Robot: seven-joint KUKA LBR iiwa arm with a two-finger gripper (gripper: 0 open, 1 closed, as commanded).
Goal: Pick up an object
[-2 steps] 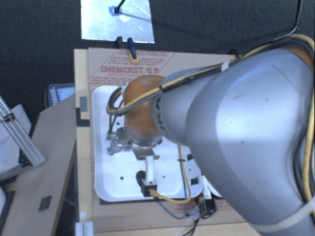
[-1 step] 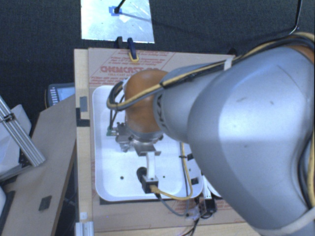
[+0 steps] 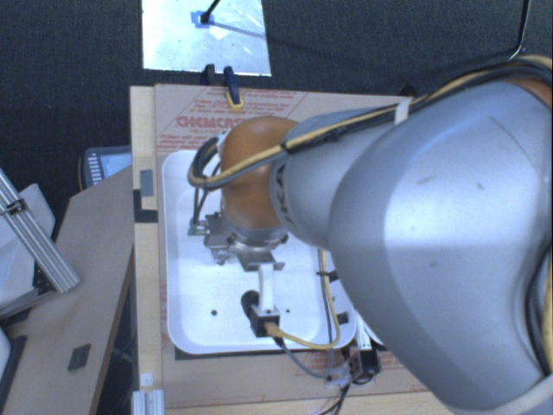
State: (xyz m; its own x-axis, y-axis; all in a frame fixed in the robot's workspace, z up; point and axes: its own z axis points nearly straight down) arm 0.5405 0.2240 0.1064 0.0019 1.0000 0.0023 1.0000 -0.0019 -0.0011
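My arm reaches in from the right and covers most of the bench. Its orange band [image 3: 251, 175] sits over the middle of the left white bin [image 3: 186, 318]. The gripper [image 3: 226, 247] points down into this bin, close above the floor, and the wrist above hides most of it. The bare bin floor in front of and to the left of the gripper shows two small dark specks [image 3: 213, 312]. The arm hides the right bin.
The bin rests on a cardboard sheet [image 3: 259, 111] held by a yellow-and-black clamp [image 3: 232, 89] at the back edge. A wooden bench top [image 3: 95, 266] and a slanted aluminium rail [image 3: 34, 236] lie to the left. A shiny panel [image 3: 206, 24] hangs behind.
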